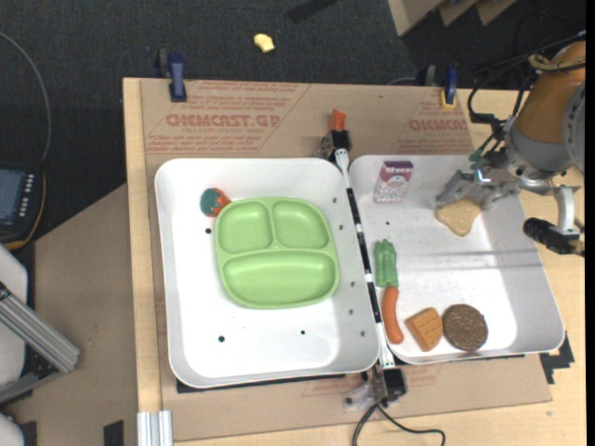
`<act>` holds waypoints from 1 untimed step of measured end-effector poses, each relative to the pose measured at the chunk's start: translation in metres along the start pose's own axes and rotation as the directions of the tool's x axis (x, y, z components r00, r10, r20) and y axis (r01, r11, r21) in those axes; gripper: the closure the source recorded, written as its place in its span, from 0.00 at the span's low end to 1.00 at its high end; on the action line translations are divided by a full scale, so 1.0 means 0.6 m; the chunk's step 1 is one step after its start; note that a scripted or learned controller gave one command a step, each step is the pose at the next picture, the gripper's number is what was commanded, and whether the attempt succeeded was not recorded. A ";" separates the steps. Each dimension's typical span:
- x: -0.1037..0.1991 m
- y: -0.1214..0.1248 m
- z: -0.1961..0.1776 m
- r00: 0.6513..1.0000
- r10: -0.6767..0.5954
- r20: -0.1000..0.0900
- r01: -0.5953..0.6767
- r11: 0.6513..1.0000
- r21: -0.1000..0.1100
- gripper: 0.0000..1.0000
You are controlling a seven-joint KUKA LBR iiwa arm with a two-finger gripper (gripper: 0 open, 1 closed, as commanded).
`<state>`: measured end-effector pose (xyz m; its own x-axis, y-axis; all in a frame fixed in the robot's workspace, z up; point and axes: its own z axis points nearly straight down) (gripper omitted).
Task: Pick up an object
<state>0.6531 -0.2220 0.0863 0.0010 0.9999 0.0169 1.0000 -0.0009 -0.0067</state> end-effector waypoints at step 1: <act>0.094 -0.037 0.004 1.000 -0.005 0.014 0.005 1.000 -0.004 0.00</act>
